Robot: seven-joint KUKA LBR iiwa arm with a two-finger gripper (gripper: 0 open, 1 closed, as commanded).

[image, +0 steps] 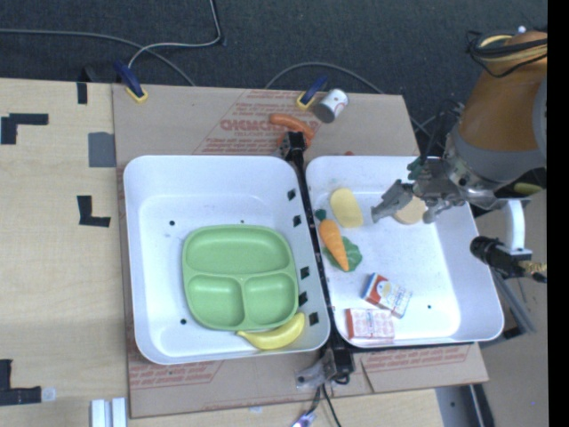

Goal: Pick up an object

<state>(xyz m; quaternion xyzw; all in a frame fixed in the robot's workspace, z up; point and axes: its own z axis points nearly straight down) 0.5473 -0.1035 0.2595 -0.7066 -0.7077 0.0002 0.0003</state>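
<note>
My gripper (409,208) hangs over the upper part of the right bin (462,310), its two dark fingers (386,206) spread apart, so it is open. A small pale tan object (410,213) shows in the gap between them; whether the fingers touch it I cannot tell. To the left of the gripper lie a yellow lemon-like piece (346,207) and an orange carrot (334,244) with green leaves. A red and white packet (386,293) and a flat red and white box (369,325) lie nearer the bin's front.
The left bin (151,238) holds a green divided plate (240,276) and a yellow banana (274,334) at its front edge. A ridge with black clips (307,229) separates the bins. An orange tool (292,124) and a grey roll (331,104) lie on the cardboard behind.
</note>
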